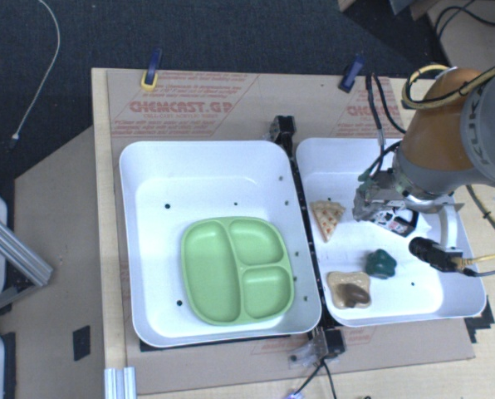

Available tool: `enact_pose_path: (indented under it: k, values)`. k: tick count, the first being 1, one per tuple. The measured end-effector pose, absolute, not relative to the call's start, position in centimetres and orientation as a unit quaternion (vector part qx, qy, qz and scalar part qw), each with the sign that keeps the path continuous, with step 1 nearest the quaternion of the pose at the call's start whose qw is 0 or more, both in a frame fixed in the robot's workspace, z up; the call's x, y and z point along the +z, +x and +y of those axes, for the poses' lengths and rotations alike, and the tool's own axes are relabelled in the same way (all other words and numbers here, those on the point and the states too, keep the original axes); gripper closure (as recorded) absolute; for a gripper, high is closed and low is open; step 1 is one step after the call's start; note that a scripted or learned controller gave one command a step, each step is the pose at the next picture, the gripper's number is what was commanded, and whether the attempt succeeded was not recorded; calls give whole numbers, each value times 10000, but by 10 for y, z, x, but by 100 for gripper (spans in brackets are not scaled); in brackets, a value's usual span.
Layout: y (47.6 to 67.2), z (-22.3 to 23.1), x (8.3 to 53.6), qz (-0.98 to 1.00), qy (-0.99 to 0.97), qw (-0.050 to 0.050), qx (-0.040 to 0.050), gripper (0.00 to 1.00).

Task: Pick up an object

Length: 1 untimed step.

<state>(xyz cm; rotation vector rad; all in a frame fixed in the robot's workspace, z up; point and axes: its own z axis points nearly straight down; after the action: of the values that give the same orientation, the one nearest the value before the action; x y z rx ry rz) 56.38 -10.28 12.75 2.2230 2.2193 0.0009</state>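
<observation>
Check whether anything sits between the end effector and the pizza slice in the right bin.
Nothing visible does. The end effector hangs over the right bin, just right of the pizza slice, with bare bin floor between them. The green toy and tan piece lie nearer the front.

From my remote station I count two white bins, the left bin (139, 223) and the right bin (414, 302). One green divided plate (235, 268) with three compartments lies at lower centre. Three small items sit at right: one pizza slice (327, 217), one dark green piece (381, 263), one tan piece (350, 289).
</observation>
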Motion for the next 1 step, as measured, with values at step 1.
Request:
enact_pose_path:
  k: [1]
  values:
    - [566, -102, 170, 7073, 7069, 25, 15, 100]
